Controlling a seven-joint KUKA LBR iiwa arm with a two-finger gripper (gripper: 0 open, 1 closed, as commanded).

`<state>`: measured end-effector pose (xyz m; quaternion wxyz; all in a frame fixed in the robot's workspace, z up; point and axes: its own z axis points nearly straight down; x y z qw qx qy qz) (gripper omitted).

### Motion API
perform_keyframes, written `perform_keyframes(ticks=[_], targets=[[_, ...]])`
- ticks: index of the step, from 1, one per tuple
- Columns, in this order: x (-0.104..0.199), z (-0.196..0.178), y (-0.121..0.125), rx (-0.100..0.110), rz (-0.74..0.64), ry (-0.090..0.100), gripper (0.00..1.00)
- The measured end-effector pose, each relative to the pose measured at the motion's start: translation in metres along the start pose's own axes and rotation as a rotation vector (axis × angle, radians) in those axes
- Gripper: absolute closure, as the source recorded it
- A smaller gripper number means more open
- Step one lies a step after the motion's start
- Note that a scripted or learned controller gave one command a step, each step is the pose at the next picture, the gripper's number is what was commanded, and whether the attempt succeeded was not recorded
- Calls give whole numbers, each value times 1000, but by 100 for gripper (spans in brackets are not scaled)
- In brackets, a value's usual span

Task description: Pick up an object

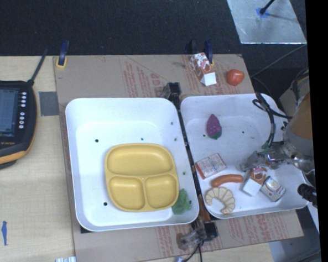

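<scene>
My gripper (258,163) is low over the right bin (235,109), near its right side, with the arm reaching in from the right. Just below it lies a small white carton with a red top (253,181), and a small white can-like item (273,189) sits beside that. An orange hot dog (227,180) and a croissant (220,199) lie to the carton's left. A red and white packet (210,165) and a purple bunch of grapes (213,126) lie further left and back. I see nothing lifted off the bin floor.
The left bin (91,121) holds a yellow divided plate (141,176) and a green broccoli piece (181,202) at its front right corner. Behind the right bin stand a small carton (203,68) and a red tomato (235,77). A teach pendant (5,121) lies far left.
</scene>
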<state>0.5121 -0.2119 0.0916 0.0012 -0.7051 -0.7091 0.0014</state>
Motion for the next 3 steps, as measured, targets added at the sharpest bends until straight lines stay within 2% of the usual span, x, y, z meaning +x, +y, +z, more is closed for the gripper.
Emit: perform_keyframes(ticks=[1,2,3], targets=[[1,-1,63,-2,1,1,0],[57,-4,121,-2,-1,1,0],[-1,0,34,2,2,0,0]])
